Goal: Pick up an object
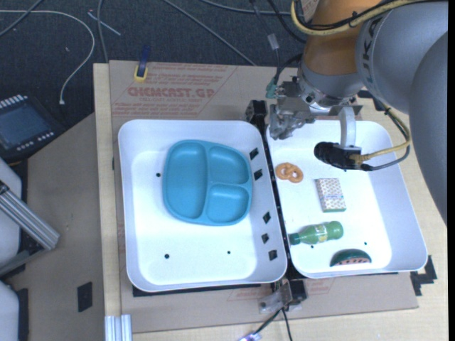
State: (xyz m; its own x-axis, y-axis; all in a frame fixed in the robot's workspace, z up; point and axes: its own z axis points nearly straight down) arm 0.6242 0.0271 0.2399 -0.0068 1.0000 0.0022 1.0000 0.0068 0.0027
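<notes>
The right bin [398,190] holds a small brown pretzel [288,172], a speckled pale block [330,194], a green bottle [318,234] lying on its side and a watermelon slice [351,258] near the front wall. My gripper [284,126] hangs at the right bin's back left corner, just behind the pretzel and apart from it. Nothing shows between its tips.
The left bin [142,212] carries a blue divided plate [207,182]. A black divider with clips runs between the bins. A black cable connector [340,155] hangs over the right bin behind the block. The grey arm fills the upper right.
</notes>
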